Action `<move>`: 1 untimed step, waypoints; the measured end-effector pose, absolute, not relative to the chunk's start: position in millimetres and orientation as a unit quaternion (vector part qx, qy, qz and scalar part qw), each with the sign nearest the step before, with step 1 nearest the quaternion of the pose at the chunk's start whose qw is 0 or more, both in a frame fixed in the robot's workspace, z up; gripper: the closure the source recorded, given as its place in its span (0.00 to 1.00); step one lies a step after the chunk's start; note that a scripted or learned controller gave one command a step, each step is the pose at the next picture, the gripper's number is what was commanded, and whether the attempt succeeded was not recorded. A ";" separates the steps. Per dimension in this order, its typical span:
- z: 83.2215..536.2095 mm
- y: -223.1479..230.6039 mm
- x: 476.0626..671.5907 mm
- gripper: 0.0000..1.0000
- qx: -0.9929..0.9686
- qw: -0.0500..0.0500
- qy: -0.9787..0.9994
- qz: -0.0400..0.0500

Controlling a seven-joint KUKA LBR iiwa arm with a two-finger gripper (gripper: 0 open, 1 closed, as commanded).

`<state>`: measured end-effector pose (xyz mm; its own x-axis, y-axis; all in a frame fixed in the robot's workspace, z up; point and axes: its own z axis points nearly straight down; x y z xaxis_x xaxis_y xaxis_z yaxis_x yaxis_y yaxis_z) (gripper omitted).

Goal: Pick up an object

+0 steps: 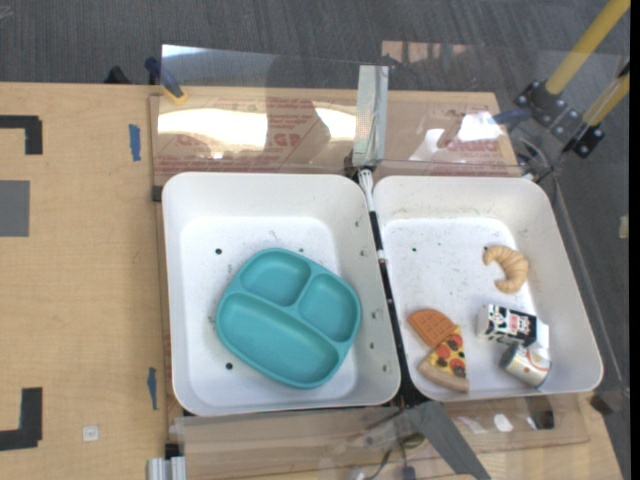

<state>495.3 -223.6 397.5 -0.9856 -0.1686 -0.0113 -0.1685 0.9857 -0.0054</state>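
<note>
Nearest to you, at the lower edge, a grey strut (pixel 443 446) is lying across the bench's front lip, just below the seam where the two bins are meeting. Directly above it, the right bin (pixel 563 230) is holding five small things, all gathering toward its near half. You are looking at a toy pizza slice (pixel 446 361) lying flat near the front left corner, with an orange ridged wedge (pixel 431 324) touching its far side. To their right, a black-and-white carton (pixel 511 324) is sitting tilted, and a silver can (pixel 527 365) is lying on its side just in front of it, seemingly touching it. A toy croissant (pixel 508 266) is resting farther back, apart from the others, close to the right wall. Any of these could be serving as the object to pick up.

In the left bin (pixel 178 258), a teal divided plate (pixel 288 315) is lying flat, turned at a slant and taking up most of the floor.

Behind both bins, clear plastic panels (pixel 260 118) are standing upright and catching glare. The wooden bench (pixel 70 268) is carrying black corner marks and bits of blue tape (pixel 134 141). At the upper right, yellow poles (pixel 600 23) are running into a black clamp (pixel 555 116).

As for the gripper, you are not getting enough here to judge whether it is wide, narrow or holding anything; I cannot tell.
</note>
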 end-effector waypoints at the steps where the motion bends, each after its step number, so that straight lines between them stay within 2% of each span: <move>1: 323.4 -223.2 486.9 1.00 -0.014 0.001 1.000 0.000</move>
<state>486.9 -223.2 323.4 -0.9996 -0.0275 -0.0017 -0.0275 0.9996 0.0007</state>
